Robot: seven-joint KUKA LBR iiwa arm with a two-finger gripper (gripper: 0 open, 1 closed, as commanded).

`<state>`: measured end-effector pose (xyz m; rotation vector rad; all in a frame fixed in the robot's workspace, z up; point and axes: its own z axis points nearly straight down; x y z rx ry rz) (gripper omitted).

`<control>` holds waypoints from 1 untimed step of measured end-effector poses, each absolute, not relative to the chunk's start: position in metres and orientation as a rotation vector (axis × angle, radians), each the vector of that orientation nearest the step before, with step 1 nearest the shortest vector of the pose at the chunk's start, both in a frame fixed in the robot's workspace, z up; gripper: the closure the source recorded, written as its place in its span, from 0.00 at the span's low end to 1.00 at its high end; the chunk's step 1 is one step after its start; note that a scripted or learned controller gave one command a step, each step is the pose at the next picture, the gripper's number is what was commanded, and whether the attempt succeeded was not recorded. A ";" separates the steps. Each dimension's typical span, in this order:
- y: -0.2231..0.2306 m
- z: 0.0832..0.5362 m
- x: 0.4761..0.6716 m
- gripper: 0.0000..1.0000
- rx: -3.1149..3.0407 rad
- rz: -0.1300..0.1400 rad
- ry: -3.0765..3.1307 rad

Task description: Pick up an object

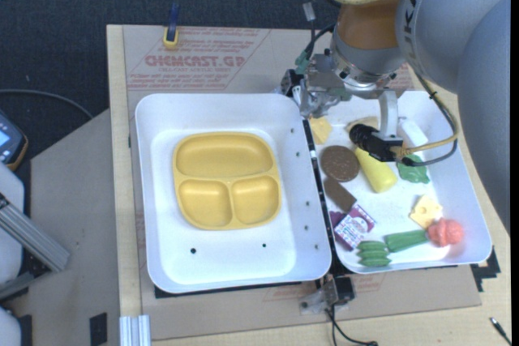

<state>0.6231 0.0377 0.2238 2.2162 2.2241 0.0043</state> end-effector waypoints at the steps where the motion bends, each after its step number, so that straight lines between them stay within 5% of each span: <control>1: 0.097 0.226 0.629 1.00 2.216 0.005 2.224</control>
